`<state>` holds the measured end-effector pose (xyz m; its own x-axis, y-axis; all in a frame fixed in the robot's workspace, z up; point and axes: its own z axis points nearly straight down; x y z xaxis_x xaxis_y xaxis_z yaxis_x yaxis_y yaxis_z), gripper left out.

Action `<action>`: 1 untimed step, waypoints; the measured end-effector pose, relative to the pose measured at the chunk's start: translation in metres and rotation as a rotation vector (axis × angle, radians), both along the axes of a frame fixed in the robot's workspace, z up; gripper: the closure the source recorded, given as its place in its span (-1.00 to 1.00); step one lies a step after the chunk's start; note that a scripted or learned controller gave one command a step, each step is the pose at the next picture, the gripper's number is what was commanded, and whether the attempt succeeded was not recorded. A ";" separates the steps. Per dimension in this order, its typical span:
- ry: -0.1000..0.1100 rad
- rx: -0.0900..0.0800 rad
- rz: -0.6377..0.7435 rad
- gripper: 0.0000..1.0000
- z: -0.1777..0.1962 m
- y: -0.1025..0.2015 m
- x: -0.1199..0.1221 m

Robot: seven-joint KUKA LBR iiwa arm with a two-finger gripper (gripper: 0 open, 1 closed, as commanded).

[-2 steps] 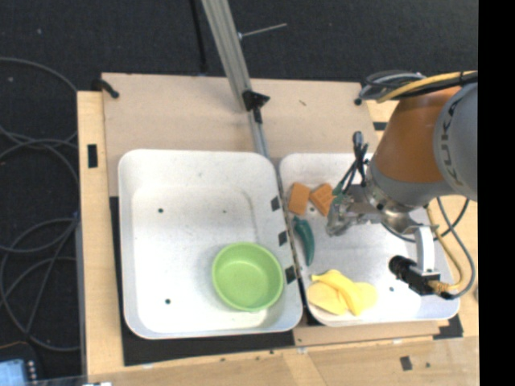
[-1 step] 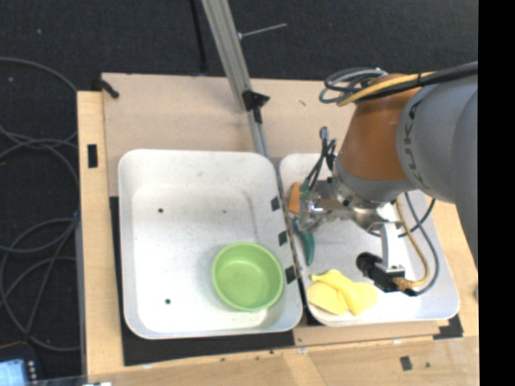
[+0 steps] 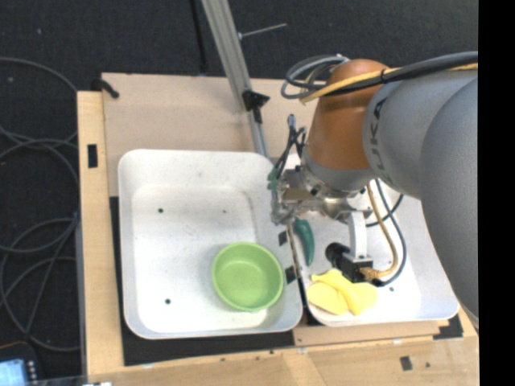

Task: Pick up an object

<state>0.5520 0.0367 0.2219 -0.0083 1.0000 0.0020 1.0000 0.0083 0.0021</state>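
While the arm reached in from the right, its pincer point(image 3: 298, 236) hung over the right bin point(image 3: 426, 296), whether wide or narrow could not be told. A yellow object point(image 3: 342, 296) lay just nearer and slightly right of it; a green bowl point(image 3: 247, 276) sat in the left bin point(image 3: 161, 215).

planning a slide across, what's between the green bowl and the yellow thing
In the camera view, the adjoining rims of the two bins run between the green bowl and yellow object.

Green bowl point(image 3: 248, 276); yellow object point(image 3: 342, 294); white bins point(image 3: 161, 175).
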 end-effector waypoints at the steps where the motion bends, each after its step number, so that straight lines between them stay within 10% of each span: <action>1: 0.002 0.000 0.000 1.00 -0.001 0.053 0.001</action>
